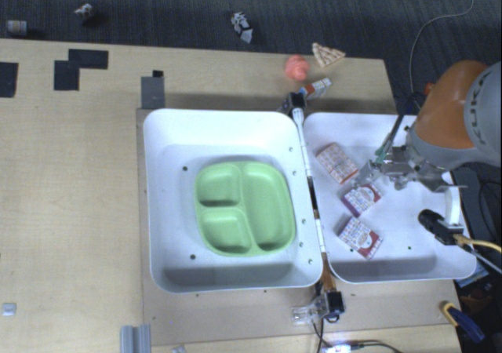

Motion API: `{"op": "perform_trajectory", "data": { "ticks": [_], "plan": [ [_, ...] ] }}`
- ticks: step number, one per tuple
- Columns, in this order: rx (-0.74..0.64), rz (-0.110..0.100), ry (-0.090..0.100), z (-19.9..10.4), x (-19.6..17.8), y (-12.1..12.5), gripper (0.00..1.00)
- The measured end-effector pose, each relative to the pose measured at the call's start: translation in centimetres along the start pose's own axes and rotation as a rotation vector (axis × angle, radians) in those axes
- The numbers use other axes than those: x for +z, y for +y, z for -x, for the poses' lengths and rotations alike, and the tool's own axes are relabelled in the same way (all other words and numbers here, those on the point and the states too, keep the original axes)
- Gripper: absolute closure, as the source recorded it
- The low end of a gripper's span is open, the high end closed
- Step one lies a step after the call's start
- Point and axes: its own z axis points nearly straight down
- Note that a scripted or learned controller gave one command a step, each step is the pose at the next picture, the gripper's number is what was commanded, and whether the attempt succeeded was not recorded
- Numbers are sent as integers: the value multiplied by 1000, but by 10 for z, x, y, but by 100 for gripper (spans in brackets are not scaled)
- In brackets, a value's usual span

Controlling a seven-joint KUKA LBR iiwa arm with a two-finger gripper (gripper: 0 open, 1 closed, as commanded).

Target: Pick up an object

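The grey arm with its orange band (449, 112) enters from the right edge of the frame and reaches over the right-hand shallow white bin (408, 261). Its two-finger gripper (382, 165) hangs low near the middle of that bin, just right of the packets lying there. How far the gripper is parted cannot be told from this slanted view (the metal parts blur together), and no object is visible in its grasp.

Three small flat packets printed in red and white lie in the right bin: one (336, 161) toward the bin's upper left, a second (361, 198) below it and closest to the gripper, and a third (359, 236) lower still, near the bin's front. The three are near one another but apart.

The left-hand shallow white bin (169, 187) holds a light green plastic divided tray (244, 206) with three compartments, lying flat at its centre.

On the wooden bench beyond the bins, at upper centre, rests a small pinkish-orange ball (296, 67).
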Motion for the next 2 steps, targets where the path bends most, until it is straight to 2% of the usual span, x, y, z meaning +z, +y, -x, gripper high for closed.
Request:
{"op": "perform_trajectory", "data": {
  "ticks": [1, 2],
  "plan": [
    [3, 5, -5, -28, 15, -84, 0],
    [1, 11, -2, -30, 2, -81, 100]
  ]
}}
